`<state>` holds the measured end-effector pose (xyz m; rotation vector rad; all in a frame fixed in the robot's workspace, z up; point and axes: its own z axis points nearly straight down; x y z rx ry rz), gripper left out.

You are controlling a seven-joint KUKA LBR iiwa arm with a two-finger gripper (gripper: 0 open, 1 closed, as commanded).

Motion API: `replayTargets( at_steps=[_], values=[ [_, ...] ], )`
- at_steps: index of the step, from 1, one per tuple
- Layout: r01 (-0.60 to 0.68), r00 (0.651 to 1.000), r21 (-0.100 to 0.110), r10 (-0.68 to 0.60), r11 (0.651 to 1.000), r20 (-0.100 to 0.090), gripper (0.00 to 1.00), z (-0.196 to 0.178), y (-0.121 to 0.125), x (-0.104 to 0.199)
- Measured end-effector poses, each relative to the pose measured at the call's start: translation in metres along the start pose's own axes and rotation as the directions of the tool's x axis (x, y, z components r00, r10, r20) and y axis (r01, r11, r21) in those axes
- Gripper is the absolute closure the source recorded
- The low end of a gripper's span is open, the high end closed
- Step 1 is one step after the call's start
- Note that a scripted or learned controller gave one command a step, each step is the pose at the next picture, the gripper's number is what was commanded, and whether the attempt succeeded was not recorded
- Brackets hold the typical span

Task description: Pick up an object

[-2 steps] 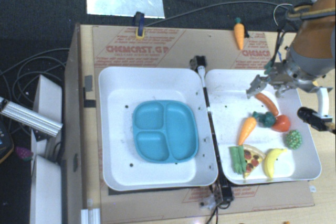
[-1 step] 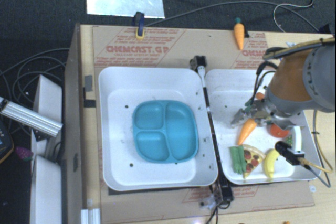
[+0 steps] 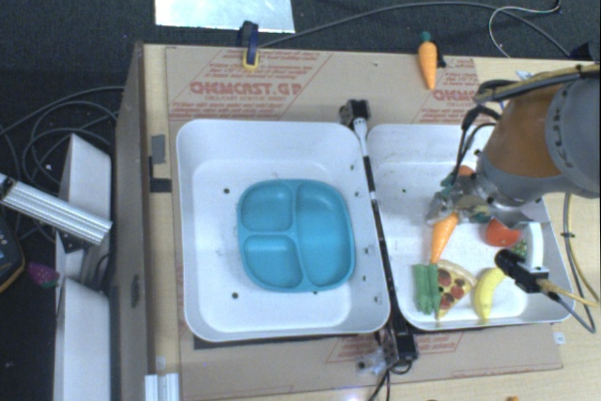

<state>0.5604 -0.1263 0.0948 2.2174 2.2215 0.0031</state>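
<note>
1. The pincer sits low over the right bin, at the end of the grey arm that reaches in from the right; its tip is a dark cluster, and I cannot tell how far apart it stands or whether it has hold of anything.
2. An orange toy carrot lies just below the pincer, its upper end touching or tucked under the tip (the contact itself is too blurred to judge), its body slanting down toward the bin's near edge.
3. Near the carrot lie a green vegetable, a pizza slice, a yellow banana and a red piece partly covered by the wrist.
4. A second carrot rests on the worktop beyond the bins, well apart from the pincer.
5. The left bin holds a blue divided plate.
6. The arm's bulk hides the right bin's far right side.
</note>
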Motion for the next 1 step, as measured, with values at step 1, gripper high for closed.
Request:
replayTargets(
  at_steps=[1],
  values=[
    [0.001, 1.0, 0.0, -0.001, 1.0, -0.002, 1.0, -0.0903, 0.0016, 0.0915]
  ],
)
